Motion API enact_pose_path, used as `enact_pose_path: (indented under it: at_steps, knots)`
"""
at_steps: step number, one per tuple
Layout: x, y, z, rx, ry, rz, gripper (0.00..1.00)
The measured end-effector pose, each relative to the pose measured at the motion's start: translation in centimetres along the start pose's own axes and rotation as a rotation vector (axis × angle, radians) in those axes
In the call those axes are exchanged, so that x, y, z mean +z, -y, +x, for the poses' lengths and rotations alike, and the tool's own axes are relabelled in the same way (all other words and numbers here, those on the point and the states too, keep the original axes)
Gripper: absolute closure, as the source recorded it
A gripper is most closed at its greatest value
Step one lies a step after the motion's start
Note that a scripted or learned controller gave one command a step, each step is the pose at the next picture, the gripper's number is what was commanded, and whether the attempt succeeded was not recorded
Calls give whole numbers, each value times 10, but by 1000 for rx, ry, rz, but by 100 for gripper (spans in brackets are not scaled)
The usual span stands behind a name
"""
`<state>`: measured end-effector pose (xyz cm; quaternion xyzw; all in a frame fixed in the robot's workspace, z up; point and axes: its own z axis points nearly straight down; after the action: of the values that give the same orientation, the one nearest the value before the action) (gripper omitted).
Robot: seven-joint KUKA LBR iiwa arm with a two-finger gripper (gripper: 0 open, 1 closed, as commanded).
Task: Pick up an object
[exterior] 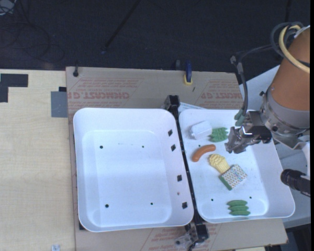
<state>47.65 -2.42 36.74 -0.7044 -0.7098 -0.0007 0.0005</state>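
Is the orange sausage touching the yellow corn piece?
Apart. The camera view shows bare white bin floor between the orange sausage and the yellow corn piece.

You have one fixed camera, above the bench (pixel 31 161), looking down at a slant. It stands far enough back to take in both bins, left bin (pixel 89 140) and right bin (pixel 275 192), whole. The arm (pixel 295 82) enters from your right edge.

arm (pixel 295 72): cut off at right edge | tool (pixel 239 143): finger state too blurred to tell
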Motion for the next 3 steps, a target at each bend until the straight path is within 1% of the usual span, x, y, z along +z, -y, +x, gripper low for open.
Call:
enact_pose_path:
  at_steps: [1,2,3]
  knots:
    - [-33,0,79,-1,0,0,100]
    - [-95,-1,116,4,0,-3,100]
    - [-115,-1,165,2,1,2,100]
